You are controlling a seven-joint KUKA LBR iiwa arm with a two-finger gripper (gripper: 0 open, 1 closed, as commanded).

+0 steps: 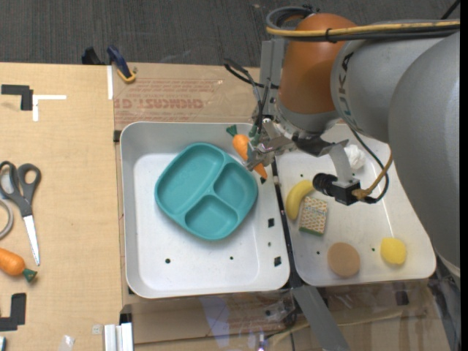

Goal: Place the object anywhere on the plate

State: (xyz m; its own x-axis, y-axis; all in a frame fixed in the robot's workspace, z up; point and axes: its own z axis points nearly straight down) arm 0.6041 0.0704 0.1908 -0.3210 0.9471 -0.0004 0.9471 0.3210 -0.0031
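A teal divided plate (207,190) lies tilted in the left white bin (146,269). A small orange carrot (240,145) with a green top hangs at the plate's upper right edge, close to the wall between the bins. My gripper (257,155) comes down from the grey and orange arm and is shut on the carrot; the fingers cross its middle, and its orange tip pokes out below them. The carrot sits just above the plate's rim, and I cannot tell whether it touches.
The right bin (417,232) holds a banana (297,197), a patterned block (314,215), a brown round object (343,259), a lemon (393,251) and a white crumpled item (355,157). Scissors (22,196) and another carrot (10,262) lie on the bench at left.
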